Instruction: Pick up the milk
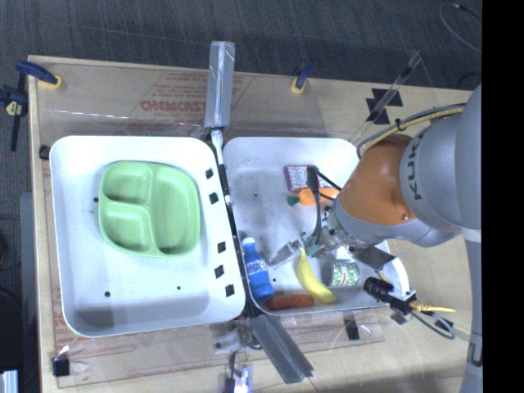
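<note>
The milk, a small blue bottle with a white top, lies along the left wall of the right bin, near its front. My gripper hangs low over the middle of that bin, below the orange wrist band, a short way right of the bottle. It sits just above a yellow banana. Nothing can be made out between the gripper and the milk, and the bottle rests on the bin floor, apart from the gripper.
A green can lies right of the banana and a brown sausage rests at the front wall. A maroon box and an orange item lie further back. The left bin holds a green divided plate.
</note>
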Available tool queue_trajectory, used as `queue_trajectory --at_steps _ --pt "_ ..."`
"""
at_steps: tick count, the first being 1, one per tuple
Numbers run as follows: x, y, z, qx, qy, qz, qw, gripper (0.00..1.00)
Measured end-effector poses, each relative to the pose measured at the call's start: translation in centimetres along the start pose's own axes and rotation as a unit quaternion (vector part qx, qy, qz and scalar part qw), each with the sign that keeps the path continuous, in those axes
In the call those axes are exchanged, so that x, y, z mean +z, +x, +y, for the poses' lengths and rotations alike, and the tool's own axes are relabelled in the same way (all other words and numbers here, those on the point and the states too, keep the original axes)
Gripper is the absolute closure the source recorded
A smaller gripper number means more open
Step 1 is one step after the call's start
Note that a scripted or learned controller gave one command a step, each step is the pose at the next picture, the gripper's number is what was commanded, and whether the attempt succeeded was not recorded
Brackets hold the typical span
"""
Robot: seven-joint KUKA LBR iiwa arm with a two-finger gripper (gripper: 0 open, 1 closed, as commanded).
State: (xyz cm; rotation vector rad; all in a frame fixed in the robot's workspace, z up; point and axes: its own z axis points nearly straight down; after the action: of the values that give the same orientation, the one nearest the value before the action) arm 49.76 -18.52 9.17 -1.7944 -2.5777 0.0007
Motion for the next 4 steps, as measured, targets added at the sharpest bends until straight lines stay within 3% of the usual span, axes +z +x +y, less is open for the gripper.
queue_trajectory --at_steps 1,2,3,4 --pt "-10.6 -4.1 3.9 -0.006 0.000 0.000 1.0000 0.00" --pt "-11.3 -2.5 7.5 0.035 0.000 0.000 0.9994 0.00" --pt "-7.8 -3.9 3.0 0.013 0.000 0.000 0.9999 0.00" --pt "-4.7 -2.7 0.3 -0.029 0.000 0.000 0.9996 0.00"
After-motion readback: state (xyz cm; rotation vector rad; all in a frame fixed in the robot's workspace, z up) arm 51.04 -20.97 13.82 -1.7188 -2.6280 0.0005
